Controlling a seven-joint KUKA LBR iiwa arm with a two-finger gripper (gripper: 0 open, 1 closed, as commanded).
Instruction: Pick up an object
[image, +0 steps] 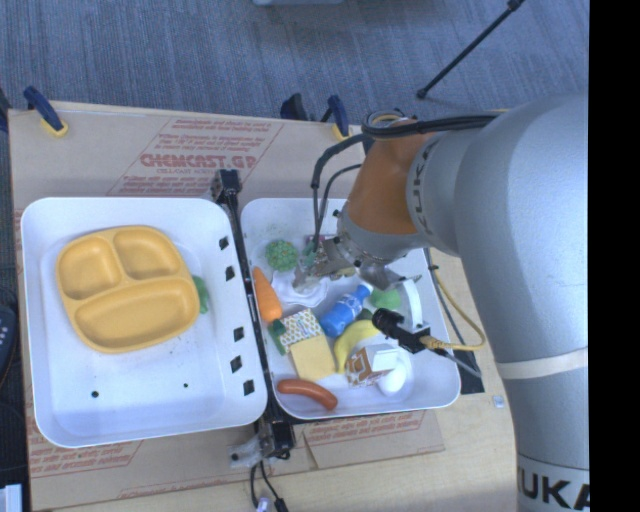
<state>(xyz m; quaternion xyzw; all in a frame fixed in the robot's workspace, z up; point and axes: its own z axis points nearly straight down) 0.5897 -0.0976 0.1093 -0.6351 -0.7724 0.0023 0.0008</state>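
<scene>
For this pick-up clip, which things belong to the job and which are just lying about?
Job:
- gripper, low in the right bin
- pickable toys there: carrot, sausage, cheese slice, broccoli, blue bottle, banana

Lying about:
- yellow divided plate in the left bin
- blue clamps
- cardboard sheet

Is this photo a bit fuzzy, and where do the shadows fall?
In the camera view the whole picture is slightly soft; the small toy foods in the right white bin blur together. Light is even, with no harsh glare on the yellow divided plate. The big grey arm shades the bin's upper part, around the tool.
</scene>
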